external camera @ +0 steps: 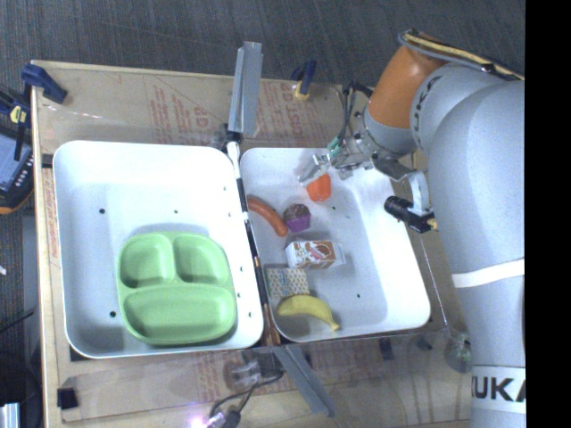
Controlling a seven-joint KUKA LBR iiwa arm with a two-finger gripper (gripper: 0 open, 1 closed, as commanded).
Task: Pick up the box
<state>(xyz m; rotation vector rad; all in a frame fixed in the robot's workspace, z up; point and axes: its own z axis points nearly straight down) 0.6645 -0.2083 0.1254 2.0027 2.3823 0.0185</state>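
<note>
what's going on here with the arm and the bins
A KUKA arm reaches in from the right, its end effector hovering over the far end of the right bin, just above a small orange item. The box it is meant to pick up lies untouched mid-bin. A green tray sits in the left bin.

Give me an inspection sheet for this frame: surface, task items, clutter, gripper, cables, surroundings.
Surface: two white bins, left bin and right bin, on a wooden bench.
Task items: box mid right bin, lying free.
Clutter: banana, patterned packet, purple item, sausage-like item, orange item; green divided tray in left bin.
Gripper: gripper at right bin's far end, above the orange item; jaws' state unclear.
Cables: wires at bench front.
Surroundings: blue clamps, dark floor.
</note>
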